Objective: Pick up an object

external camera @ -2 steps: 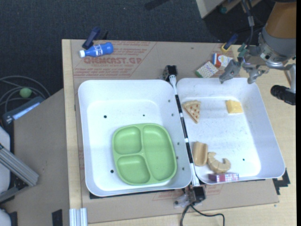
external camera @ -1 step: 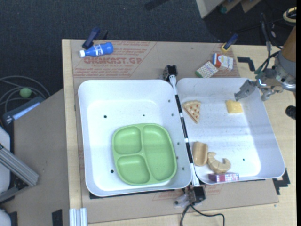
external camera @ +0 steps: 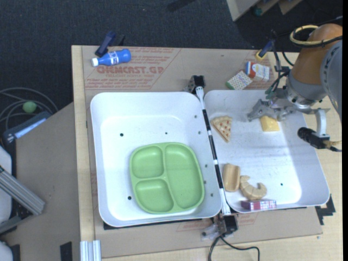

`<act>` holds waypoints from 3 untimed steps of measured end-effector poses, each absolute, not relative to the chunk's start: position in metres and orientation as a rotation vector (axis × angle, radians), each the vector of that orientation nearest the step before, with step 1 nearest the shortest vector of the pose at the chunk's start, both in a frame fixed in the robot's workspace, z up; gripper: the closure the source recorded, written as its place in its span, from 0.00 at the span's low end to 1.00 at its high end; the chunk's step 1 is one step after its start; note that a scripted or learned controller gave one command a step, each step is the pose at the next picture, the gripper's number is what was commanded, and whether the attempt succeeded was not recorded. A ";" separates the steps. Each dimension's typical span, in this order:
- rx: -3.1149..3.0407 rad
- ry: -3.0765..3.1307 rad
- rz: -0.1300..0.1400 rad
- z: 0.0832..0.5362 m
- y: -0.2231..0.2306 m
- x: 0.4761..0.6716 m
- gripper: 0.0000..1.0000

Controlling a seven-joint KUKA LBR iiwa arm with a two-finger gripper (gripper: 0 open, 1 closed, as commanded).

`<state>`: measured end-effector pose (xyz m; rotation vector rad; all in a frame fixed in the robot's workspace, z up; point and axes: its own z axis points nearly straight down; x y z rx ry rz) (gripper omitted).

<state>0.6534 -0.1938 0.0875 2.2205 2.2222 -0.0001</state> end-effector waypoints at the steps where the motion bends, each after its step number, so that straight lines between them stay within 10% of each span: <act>1: 2.216 2.220 0.002 0.099 -0.194 0.654 1.00; 2: 2.221 2.220 -0.001 0.144 -0.225 0.621 1.00; 3: 2.222 2.222 -0.001 0.143 -0.224 0.621 0.00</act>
